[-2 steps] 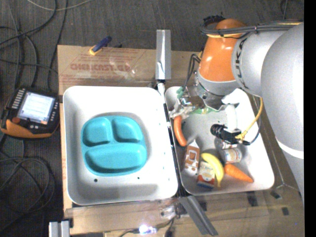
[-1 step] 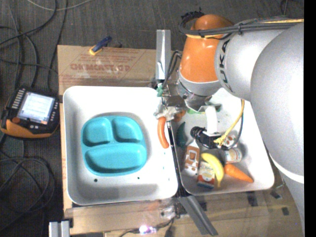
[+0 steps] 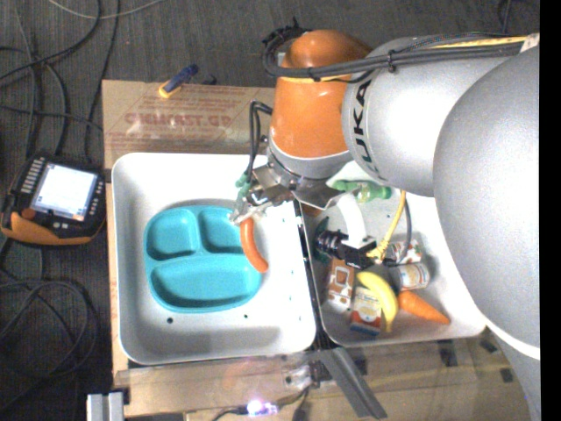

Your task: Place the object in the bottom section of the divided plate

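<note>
A blue divided plate (image 3: 200,257) lies in the left white bin (image 3: 131,323), with two small sections at the top and one wide section at the bottom. My gripper (image 3: 246,207) hangs over the plate's right rim, below the arm's orange band. An orange sausage-shaped object (image 3: 253,245) hangs down from the fingers, held at its upper end. Its lower end sits over the plate's right edge, beside the bottom section.
The right bin (image 3: 456,327) holds several items: a banana (image 3: 379,290), a carrot (image 3: 423,309), a small can (image 3: 409,276), a brown packet (image 3: 341,286) and a green-and-white item (image 3: 368,191). A pendant (image 3: 57,198) lies left of the bench. The arm covers the upper right.
</note>
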Robot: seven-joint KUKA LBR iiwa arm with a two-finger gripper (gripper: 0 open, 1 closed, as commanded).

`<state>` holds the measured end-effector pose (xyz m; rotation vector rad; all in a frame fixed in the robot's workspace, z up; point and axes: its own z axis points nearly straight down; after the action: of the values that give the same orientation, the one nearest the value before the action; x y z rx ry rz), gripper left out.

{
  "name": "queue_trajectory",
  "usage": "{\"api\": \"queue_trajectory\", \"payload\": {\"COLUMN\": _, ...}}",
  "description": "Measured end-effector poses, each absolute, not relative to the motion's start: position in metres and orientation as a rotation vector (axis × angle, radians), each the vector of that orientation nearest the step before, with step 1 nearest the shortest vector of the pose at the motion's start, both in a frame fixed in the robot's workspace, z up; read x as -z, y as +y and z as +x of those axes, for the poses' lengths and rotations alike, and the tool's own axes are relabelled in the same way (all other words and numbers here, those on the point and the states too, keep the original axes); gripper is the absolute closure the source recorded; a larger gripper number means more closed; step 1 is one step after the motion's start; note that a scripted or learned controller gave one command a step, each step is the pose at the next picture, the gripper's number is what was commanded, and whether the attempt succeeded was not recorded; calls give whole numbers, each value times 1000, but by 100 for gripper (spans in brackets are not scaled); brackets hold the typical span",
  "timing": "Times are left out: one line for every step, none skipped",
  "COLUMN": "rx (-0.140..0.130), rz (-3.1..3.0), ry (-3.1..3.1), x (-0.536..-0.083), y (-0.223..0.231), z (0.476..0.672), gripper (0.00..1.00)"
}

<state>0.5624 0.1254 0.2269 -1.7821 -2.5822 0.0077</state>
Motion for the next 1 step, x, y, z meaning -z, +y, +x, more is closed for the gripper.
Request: {"api": "queue_trajectory", "payload": {"rx": -8, "rz": -1601, "ry": -2697, "x": -180, "y": 102, "z": 549, "gripper": 100}}
